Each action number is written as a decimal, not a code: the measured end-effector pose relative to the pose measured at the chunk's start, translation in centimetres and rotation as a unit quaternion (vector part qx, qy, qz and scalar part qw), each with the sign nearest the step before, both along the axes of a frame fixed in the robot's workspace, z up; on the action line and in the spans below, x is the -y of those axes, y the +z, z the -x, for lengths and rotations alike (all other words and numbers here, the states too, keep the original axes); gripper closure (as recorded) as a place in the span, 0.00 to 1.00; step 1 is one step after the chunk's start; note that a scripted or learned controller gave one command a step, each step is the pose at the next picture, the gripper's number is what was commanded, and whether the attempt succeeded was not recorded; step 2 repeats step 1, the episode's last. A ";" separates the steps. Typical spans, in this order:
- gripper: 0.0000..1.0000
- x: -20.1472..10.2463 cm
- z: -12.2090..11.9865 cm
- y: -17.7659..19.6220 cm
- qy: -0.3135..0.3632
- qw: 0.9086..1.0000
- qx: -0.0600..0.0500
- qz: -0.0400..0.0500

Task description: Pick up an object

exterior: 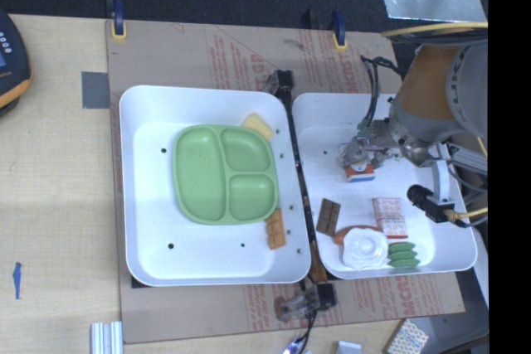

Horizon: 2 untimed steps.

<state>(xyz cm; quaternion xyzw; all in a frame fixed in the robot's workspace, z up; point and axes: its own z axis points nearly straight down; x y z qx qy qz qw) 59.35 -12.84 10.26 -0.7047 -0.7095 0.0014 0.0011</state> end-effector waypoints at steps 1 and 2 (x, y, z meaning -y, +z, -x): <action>1.00 -7.3 -2.2 9.5 0.002 1.000 0.004 -0.001; 1.00 -7.3 -2.2 9.5 0.002 1.000 0.004 -0.001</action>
